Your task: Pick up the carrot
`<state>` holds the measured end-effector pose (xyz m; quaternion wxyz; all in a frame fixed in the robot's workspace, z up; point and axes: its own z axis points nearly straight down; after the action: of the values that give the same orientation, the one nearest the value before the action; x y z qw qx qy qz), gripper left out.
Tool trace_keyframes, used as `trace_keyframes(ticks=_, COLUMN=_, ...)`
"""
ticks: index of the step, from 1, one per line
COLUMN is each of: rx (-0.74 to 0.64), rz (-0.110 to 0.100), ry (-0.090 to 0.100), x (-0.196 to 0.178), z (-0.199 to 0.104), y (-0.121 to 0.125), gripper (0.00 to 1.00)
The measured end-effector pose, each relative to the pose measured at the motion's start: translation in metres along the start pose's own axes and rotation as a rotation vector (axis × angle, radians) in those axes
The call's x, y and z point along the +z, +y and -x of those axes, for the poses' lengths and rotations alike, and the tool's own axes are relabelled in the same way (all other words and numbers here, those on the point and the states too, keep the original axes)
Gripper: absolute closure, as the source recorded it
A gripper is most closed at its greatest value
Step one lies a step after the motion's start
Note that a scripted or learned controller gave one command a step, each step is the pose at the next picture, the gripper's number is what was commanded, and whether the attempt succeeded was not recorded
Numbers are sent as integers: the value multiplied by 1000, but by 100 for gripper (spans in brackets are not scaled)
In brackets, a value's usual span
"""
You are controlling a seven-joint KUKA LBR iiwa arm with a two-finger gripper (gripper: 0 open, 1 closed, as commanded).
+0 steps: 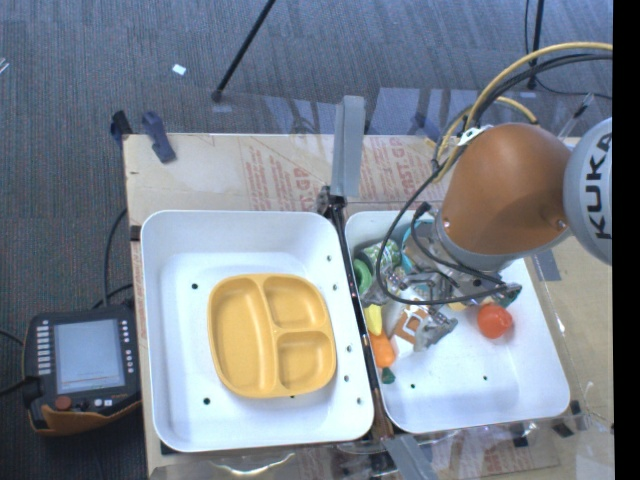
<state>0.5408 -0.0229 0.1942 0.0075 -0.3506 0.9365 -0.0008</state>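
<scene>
A yellow divided tray (pixel 271 334) is seen in a white bin (pixel 170 258); an orange carrot (pixel 382 350) (green-tipped) and a red-orange ball (pixel 494 321) are shown elsewhere.

This was a robotics lab or test cell, not a home or a kitchen. A grey KUKA arm (pixel 520 203) with an orange band and looped cables stood over a desk (pixel 230 168) topped with printed cardboard. Two shallow white bins (pixel 165 268) sat side by side on it. A teach pendant (pixel 85 368) with a screen lay on the dark grey carpet (pixel 100 48), and thin black stand legs (pixel 250 33) rose behind.
</scene>
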Motion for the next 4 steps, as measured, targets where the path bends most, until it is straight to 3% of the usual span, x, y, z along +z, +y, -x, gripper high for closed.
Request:
trace_keyframes(ticks=1, rx=-303, rz=12, ry=12, x=7, z=-34, y=47, gripper=0)
trace_keyframes(ticks=2, rx=-168, rz=12, ry=14, x=7, z=-50, y=42, gripper=0)
trace_keyframes(ticks=3, rx=20, rz=9, ry=13, x=7, z=8, y=69, gripper=0)
trace_keyframes(ticks=4, rx=12, rz=10, ry=11, x=-2, z=11, y=71, gripper=100)
